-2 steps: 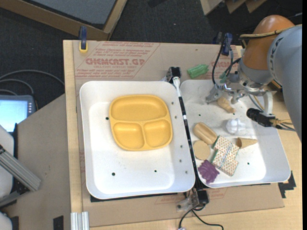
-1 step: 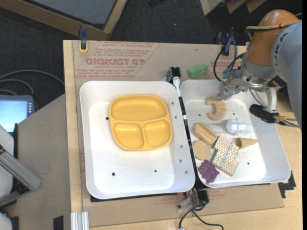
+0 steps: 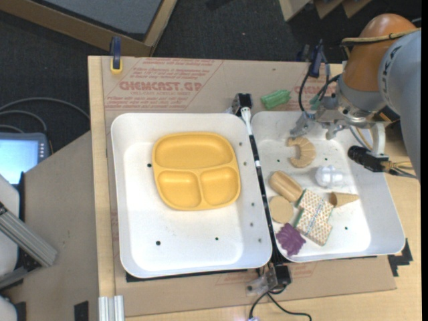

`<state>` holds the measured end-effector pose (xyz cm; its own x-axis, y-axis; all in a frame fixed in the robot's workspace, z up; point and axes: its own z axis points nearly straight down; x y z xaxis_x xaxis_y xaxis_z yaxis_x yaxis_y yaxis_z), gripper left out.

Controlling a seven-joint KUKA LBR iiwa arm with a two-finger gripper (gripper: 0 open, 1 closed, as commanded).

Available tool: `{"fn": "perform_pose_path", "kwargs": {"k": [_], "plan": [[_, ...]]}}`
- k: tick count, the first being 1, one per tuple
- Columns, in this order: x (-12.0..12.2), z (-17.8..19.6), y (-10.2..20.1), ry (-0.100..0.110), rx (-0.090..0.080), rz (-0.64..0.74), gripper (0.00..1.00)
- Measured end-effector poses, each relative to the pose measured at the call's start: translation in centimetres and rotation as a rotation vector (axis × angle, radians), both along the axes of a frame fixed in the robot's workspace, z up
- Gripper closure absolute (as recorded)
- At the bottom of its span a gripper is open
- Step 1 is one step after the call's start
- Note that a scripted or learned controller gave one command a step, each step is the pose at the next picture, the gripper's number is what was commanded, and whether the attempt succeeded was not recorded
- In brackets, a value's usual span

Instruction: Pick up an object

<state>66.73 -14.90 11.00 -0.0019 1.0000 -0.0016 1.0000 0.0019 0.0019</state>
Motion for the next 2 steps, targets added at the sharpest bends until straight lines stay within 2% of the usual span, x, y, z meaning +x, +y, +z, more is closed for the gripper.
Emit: {"fn": "perform_pose_path", "kwargs": {"k": [1,2], "plan": [[-0.52,-2.23,-2.19,-0.002,0.004,-0.004,0.00],[-0.72,-2.17,-1.67,-0.004,0.000,-0.002,0.00]]}}
